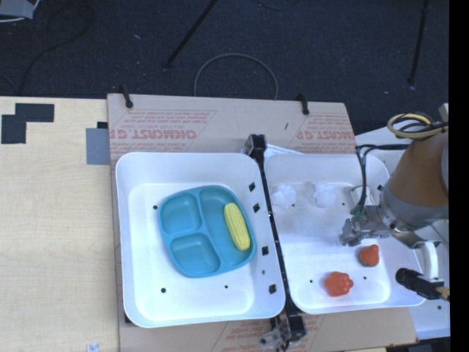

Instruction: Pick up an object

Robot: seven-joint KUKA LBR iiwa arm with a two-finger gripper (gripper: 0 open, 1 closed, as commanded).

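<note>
Camera view shows the gripper (358, 233) low in the right bin (308, 299), just at 11 o'clock from a small orange thing (368, 255). I cannot tell how its jaws stand. It could close beside the thing and miss it. The arm (418, 178) hides part of the bin's right side.

Dark carpeted floor (220, 35) across the top, strewn with thin black cables (236, 75) and stand legs; below it a pale wooden bench top (51, 233) with dark rectangular markers (28, 119), cardboard sheet (220, 127) under the bins.
</note>
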